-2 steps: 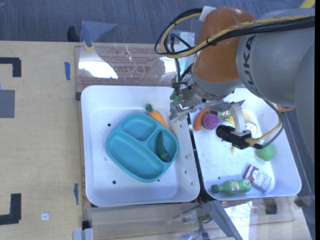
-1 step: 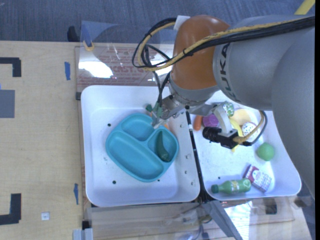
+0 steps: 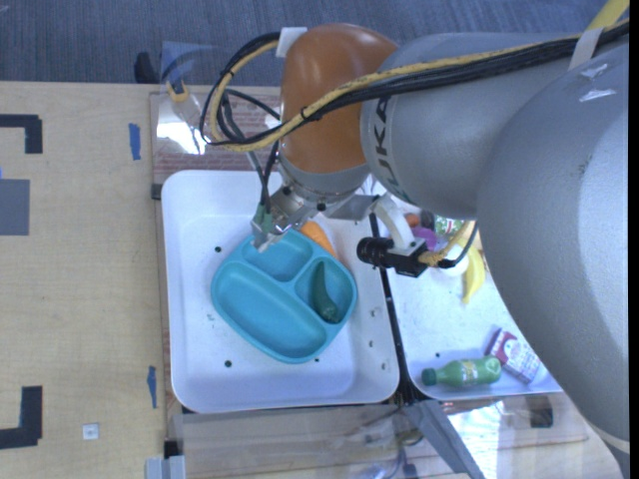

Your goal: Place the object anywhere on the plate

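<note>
A teal divided plate (image 3: 283, 300) lies in the left white bin (image 3: 200, 267). A dark green object (image 3: 326, 295) rests in the plate's right compartment. An orange object (image 3: 318, 236) sits just beyond the plate's far right rim, partly hidden by the arm. My gripper (image 3: 268, 230) hangs over the plate's far edge, below the orange wrist band (image 3: 324, 98); its tips are close to the plate's upper compartment.
The right bin (image 3: 449, 347) holds a green bottle (image 3: 461, 372), a purple and white packet (image 3: 511, 355), a yellow banana-like item (image 3: 471, 272) and small colourful pieces (image 3: 434, 233). The big grey arm covers most of the right side. Wooden bench lies to the left.
</note>
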{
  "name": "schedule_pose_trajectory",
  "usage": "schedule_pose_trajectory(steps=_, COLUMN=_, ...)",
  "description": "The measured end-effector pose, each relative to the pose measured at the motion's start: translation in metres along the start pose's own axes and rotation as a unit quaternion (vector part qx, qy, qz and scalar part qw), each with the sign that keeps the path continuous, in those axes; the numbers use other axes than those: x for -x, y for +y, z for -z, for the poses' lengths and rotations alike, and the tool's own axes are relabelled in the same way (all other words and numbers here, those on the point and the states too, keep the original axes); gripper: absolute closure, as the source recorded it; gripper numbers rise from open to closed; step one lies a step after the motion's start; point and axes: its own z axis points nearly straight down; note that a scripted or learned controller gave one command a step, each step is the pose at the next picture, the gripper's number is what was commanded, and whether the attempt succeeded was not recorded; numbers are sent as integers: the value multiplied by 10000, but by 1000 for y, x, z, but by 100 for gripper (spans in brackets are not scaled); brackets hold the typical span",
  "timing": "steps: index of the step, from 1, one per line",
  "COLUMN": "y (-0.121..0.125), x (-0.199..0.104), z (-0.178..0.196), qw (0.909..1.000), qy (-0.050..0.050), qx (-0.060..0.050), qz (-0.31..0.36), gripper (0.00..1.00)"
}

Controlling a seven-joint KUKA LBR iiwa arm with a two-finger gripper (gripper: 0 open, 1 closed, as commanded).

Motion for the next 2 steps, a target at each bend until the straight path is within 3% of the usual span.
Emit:
schedule_pose_trajectory(steps=1, y=0, x=-2, z=50, qw=9869, qy=-4, qx=9, qz=-1613, gripper=100)
schedule_pose_trajectory(steps=2, y=0, x=-2, z=49, qw=9869, qy=-3, qx=-2, qz=-1612, gripper=0)
